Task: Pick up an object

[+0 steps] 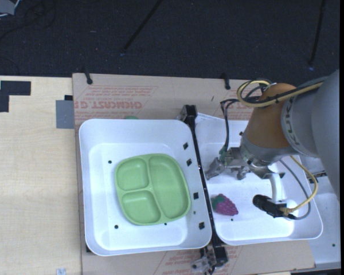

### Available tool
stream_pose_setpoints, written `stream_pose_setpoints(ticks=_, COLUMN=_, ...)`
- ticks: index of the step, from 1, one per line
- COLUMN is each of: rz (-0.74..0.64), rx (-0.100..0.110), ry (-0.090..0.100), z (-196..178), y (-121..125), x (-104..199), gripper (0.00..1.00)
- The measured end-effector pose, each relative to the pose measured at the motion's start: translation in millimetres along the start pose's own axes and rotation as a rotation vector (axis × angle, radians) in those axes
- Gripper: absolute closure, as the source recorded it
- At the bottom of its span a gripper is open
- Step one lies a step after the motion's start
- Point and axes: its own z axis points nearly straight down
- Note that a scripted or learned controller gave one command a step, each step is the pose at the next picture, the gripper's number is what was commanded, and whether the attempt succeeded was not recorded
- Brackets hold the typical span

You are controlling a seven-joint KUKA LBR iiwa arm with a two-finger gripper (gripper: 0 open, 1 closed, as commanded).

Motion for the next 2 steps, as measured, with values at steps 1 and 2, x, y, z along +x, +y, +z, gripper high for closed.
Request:
stream_pose_setpoints(ticks=1, rz=0.006, rx=-0.002, ry=0.000, z=-13, y=1, x=-2, gripper=1.00)
stream_pose_setpoints(ticks=2, rz=0.001, rx=-0.009, ry=-0.001, z=-55, y=1, x=0, gripper=1.00)
